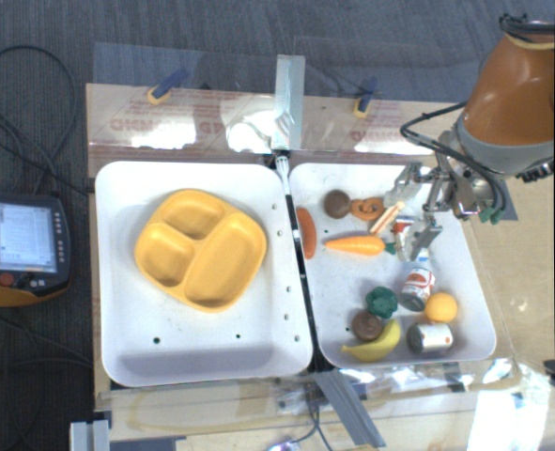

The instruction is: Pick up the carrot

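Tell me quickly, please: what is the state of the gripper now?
Gripper: over the right bin, just right of the carrot; open or shut cannot be told, and no hold on the carrot is visible.
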